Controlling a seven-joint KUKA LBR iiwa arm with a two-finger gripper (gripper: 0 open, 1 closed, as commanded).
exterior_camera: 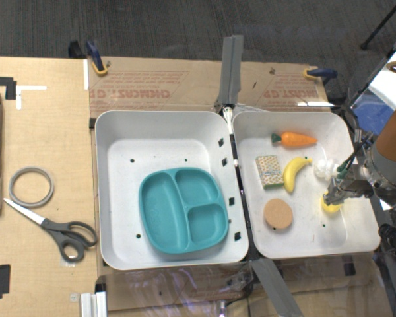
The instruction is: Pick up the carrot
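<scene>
Beside the right bin (356,240) on a cardboard-covered bench (46,117), gripper (332,200), jaw state unclear, near a carrot (297,139).

glossy plastic carrot (297,139), smooth teal tray (183,210)

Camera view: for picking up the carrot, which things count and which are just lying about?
In the job:
carrot
gripper
right bin

Lying about:
banana
round brown disc
patterned block
small yellow item by the gripper
teal divided tray
scissors
tape roll
</scene>
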